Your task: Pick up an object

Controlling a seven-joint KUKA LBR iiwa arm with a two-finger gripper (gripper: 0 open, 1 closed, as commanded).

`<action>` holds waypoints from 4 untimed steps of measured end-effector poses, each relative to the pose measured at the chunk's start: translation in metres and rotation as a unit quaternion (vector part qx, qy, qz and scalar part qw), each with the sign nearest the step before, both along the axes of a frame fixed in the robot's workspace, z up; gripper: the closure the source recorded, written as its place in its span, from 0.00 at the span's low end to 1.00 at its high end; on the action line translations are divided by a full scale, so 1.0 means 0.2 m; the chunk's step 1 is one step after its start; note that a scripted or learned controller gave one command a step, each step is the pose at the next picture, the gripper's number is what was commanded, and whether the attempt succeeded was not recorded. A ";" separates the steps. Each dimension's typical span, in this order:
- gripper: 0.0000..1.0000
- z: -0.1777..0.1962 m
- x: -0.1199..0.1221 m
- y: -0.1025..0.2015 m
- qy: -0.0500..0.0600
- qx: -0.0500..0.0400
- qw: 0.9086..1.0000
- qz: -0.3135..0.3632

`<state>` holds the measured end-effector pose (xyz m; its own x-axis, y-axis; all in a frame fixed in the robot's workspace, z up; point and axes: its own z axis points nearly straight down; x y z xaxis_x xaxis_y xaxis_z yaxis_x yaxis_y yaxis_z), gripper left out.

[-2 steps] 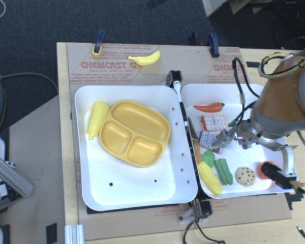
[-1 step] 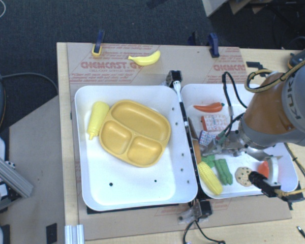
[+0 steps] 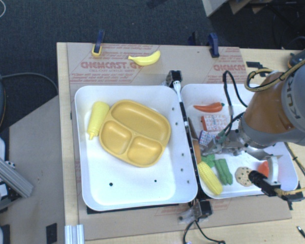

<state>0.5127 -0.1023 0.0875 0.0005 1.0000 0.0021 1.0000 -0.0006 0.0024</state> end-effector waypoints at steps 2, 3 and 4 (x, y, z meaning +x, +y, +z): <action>1.00 0.30 -0.02 -0.03 -0.001 -0.002 1.000 0.000; 1.00 0.60 -0.01 0.01 -0.002 -0.002 1.000 0.001; 1.00 0.69 -0.01 0.01 -0.001 -0.002 1.000 0.001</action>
<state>0.5116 -0.1009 0.2260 -0.0014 1.0000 -0.0014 1.0000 0.0014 0.0045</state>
